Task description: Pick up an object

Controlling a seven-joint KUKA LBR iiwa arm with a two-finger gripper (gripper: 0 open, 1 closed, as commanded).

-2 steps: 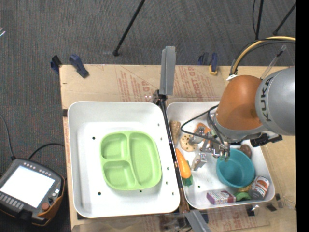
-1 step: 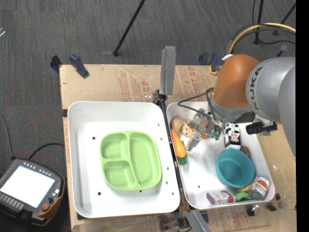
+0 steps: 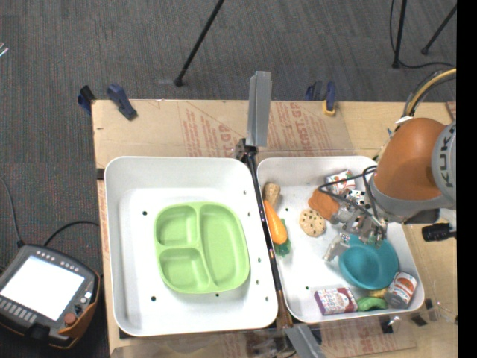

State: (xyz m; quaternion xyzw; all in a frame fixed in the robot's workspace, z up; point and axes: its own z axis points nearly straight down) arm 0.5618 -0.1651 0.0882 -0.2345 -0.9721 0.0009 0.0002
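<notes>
My gripper (image 3: 339, 233) hangs low over the right bin (image 3: 298, 289), reaching in from the right. It is open, with nothing between its fingers. It sits just right of a chocolate-chip cookie (image 3: 313, 222) and at the upper left rim of a teal bowl (image 3: 369, 267). An orange-brown flat item (image 3: 323, 203) lies just above it, partly covered by the wrist. A carrot (image 3: 276, 226) lies along the bin's left wall, with a tan piece (image 3: 271, 193) above it.
The left bin (image 3: 127, 200) holds a green divided plate (image 3: 201, 246). At the right bin's front lie a purple box (image 3: 335, 300), a small green item (image 3: 370, 303) and a can (image 3: 402, 289). A packet (image 3: 337, 179) lies near the back wall.
</notes>
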